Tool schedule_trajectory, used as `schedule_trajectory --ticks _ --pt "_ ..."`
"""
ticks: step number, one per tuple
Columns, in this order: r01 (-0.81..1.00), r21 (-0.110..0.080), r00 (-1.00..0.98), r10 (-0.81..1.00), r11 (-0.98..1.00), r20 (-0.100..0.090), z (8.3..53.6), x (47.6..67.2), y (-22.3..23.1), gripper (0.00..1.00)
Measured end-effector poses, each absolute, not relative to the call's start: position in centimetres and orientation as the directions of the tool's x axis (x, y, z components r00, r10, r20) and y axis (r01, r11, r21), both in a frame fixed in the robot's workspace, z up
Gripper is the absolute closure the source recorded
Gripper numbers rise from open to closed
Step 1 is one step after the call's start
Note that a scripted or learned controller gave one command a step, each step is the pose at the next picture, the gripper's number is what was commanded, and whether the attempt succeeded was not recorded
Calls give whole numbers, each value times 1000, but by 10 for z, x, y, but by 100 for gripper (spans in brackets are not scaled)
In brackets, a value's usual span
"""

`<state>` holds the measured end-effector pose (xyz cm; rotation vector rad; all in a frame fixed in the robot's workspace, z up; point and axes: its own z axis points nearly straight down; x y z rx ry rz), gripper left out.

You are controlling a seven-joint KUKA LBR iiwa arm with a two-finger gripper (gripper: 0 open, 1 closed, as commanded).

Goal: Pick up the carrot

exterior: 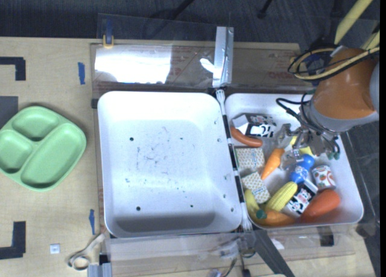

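Bottom-edge scissors point(83, 256) aside — pincer point(297, 149) beside carrot point(272, 162); its state I cannot tell.

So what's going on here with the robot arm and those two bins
The arm's gripper is lowered into the right bin, among a pile of toy food. The carrot lies just to the camera's left of it, on the bin floor beside a hot dog and a corn cob. Nothing looks lifted yet. A green divided plate sits off to the far left.
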<state>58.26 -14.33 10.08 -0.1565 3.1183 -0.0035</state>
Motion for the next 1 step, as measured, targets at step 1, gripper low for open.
schedule_trajectory --ticks 1 --pt "-151 0 -988 -151 988 -8 199 622 -96 100"
